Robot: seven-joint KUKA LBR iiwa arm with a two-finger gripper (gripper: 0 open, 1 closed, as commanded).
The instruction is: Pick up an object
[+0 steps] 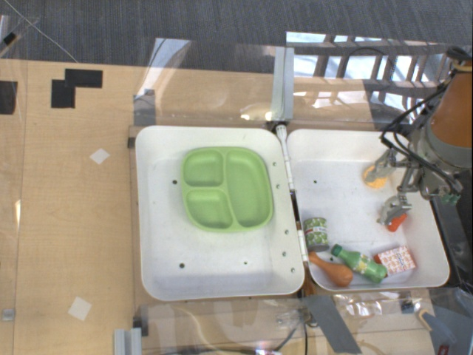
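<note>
**A:** Arm's in from the right edge of the frame, gripper (394, 196) hanging over the right-hand bin (336, 154), toward its right wall. Fingers look spread: one by a yellow piece (375, 174), the other down by a small red-orange piece (397, 220).

**B:** Holding anything?

**A:** Not that I'd swear to. Both bits sit right against the fingers, but nothing is clearly pinched between them. I'd call it open, and the grab not yet made.

**B:** So what's on offer?

**A:** Everything loose is in that right bin. Along the lower edge: a green-labelled can (315, 232), an orange drumstick-shaped thing (331, 270), a green bottle (360, 264) lying flat, and a red-and-white packet (395, 259). The bottle touches the drumstick thing; the packet is just beside the bottle.

**B:** And the left bin?

**A:** Only a green divided plate (225, 188), middle of the left bin (159, 272), well away from the arm.

**B:** Next move?

**A:** My guess: centre on one piece, probably the red-orange one, drop, close. It's close to the wall, so little room.
</note>
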